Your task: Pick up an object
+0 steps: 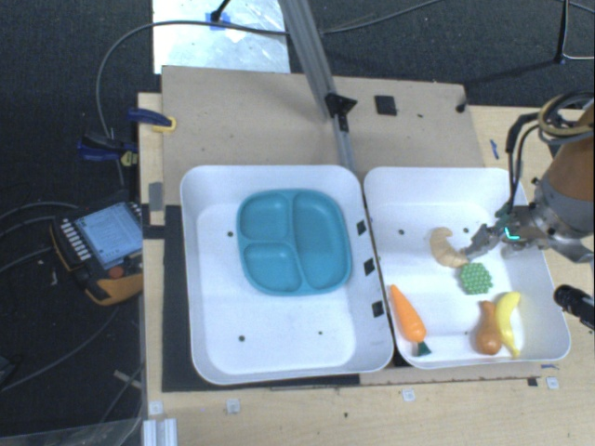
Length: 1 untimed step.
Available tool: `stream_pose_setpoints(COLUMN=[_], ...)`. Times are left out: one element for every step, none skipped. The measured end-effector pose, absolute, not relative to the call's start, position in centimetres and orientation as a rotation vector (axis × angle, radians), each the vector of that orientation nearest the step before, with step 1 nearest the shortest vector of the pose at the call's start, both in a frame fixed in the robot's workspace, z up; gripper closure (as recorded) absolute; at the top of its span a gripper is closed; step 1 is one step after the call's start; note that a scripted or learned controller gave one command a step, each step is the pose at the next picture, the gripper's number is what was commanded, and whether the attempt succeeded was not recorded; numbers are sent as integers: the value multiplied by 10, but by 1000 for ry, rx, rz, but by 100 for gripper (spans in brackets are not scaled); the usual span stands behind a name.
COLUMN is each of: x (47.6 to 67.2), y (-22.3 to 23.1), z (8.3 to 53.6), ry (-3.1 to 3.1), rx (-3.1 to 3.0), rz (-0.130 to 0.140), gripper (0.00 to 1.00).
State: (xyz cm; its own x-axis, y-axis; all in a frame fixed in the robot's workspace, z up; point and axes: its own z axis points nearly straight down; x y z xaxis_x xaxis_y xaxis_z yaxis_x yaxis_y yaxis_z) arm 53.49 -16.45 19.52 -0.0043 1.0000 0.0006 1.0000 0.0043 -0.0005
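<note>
A slanted overhead view of a desk (279, 91) carrying two shallow white bins side by side. The left bin (209, 342) holds a teal divided plate (294, 241) with three compartments, lying flat near its middle. The right bin (409, 193) holds several small toy foods. A pale tan curved piece (445, 247), perhaps a toy cashew or croissant, lies near the centre. Just below and to its right is a green bumpy ball (476, 278), possibly toy peas or grapes. A toy carrot (407, 316) lies along the bin's left wall. A yellow banana (509, 320) and an orange-brown pear-shaped piece (487, 329) lie touching each other near the front right corner.

The grey arm reaches in from the right, and its claw (485, 238) sits low over the right bin, just beside the tan piece and above the green ball. It is too small and blurred to tell whether the claw is wide or narrow, and nothing can be seen held in it.

The tan piece looks the likeliest target. It appears to be light, hard plastic, smooth and probably slippery, likely to skid on the bin floor. Taking hold across its narrow middle, rather than along the curve, seems safest.
</note>
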Motion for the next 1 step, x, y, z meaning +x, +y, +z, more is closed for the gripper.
stream_pose_setpoints(x=[536], y=[-165], z=[196], ry=[-2227], rx=[-2217], rz=[-2], gripper=[0])
